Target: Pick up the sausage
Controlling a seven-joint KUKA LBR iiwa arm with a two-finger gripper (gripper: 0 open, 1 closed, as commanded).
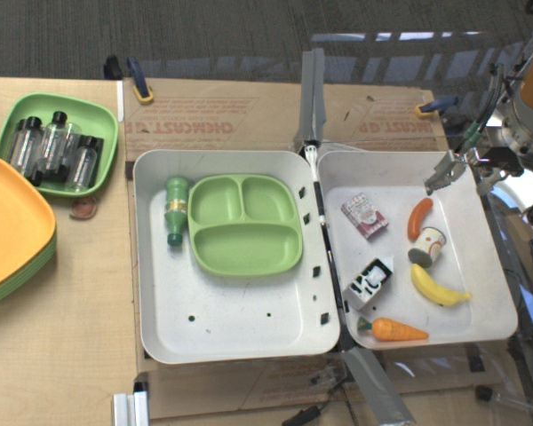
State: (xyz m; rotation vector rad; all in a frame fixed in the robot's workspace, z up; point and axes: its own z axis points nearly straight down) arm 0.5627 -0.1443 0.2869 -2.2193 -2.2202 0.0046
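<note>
Sausage (419,217) is seen in the right bin (493,264), upper part, long axis running steeply, tilted slightly right at top. Hand (462,169) hangs above and to its right, near the bin's far rim; fingers appear apart, nothing between them. Reach judged down-left.

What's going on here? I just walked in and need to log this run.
A robot arm reaches in from the right, its pincer hanging over the far edge of the right bin, holding nothing. The sausage it is after lies just below it in that bin, beside a banana, a carrot and a small pink box. The left bin holds a green divided plate and a green bottle.
</note>
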